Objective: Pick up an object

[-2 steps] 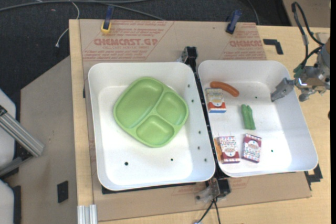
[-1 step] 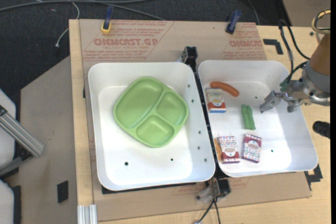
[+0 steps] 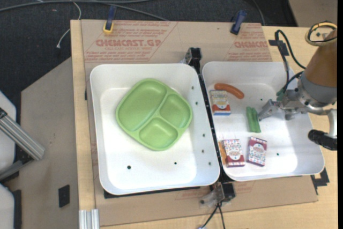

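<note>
The right bin holds several small items. A green block lies near its middle. An orange sausage lies at the back left, with a small white, orange and blue box just in front of it. Two red packets sit near the front wall. My gripper is low in the right bin, just right of the green block's upper end and pointing toward it. Nothing is visibly held in it. The grey arm with its orange band reaches in from the right.
The left bin holds a green divided plate. Blue and yellow clamps grip the cardboard bench top at the back. Cables run along the right bin's far right side.
</note>
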`<state>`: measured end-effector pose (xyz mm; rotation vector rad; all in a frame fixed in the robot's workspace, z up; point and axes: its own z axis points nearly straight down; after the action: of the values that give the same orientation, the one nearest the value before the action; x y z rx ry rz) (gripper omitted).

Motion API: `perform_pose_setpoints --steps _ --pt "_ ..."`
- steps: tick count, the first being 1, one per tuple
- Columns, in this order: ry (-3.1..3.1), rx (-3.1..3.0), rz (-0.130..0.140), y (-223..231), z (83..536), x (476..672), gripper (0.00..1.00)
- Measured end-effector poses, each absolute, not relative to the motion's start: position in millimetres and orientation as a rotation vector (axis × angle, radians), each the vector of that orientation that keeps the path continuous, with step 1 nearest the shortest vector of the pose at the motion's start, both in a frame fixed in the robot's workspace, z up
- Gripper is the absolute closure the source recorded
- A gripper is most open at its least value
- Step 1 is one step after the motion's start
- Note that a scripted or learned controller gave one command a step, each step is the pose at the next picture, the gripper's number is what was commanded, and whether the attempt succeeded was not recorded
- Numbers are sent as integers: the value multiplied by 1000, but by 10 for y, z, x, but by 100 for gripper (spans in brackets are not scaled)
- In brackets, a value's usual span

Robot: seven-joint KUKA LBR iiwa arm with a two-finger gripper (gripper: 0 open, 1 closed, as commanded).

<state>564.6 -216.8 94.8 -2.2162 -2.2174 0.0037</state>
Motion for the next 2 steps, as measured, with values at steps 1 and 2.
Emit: perform_pose_setpoints --steps 1,2 --pt "-2219 -2218 2 -2162 845 5646 0" --pt "-2222 -2219 -2 -2164 967 5658 100"
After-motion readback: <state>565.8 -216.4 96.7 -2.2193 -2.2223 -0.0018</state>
